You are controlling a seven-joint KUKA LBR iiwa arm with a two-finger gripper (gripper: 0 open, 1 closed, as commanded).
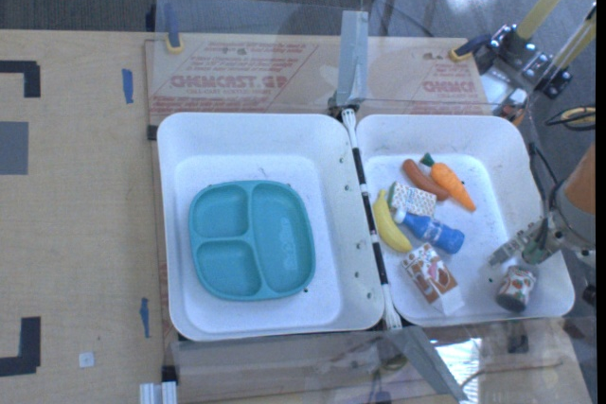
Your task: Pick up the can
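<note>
Counted: two white bins, one teal divided plate alone in the left bin, and six things in the right bin. Around the can, at that bin's near right corner: one carton to its left, then one blue bottle, one banana, one sausage, one carrot farther left and back. Bare floor left between can and carton; rim close on the can's right. Gripper poised just above the can, fingers spread, nothing between them. Arm cut off at the frame edge; can's label too blurred to read.
</note>
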